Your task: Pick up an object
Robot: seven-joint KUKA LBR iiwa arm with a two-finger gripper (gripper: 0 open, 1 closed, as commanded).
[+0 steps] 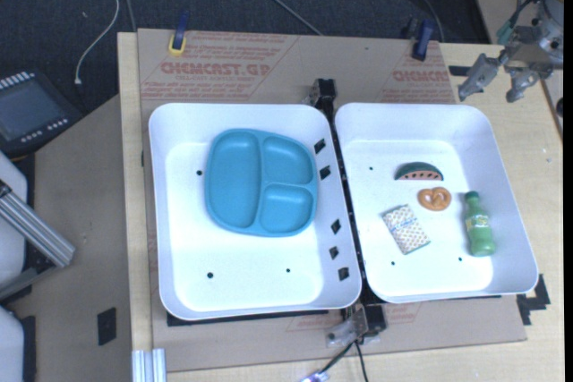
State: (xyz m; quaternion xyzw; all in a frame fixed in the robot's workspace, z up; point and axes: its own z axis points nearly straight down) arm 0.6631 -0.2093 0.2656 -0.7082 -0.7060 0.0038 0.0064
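gripper [498, 82] looks spread open, empty, hovering past right bin's [510, 158] far corner; green bottle [478, 224] lies below-left, long axis running near-far

bins [179, 264] – smooth white plastic, slight gloss; blue plate [260, 182] matt plastic; bench [269, 63] – cardboard-like, printed.

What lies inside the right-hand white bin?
Inside the right bin: a watermelon slice, a pretzel, a green bottle and a patterned packet. Whatever is beneath them is covered.
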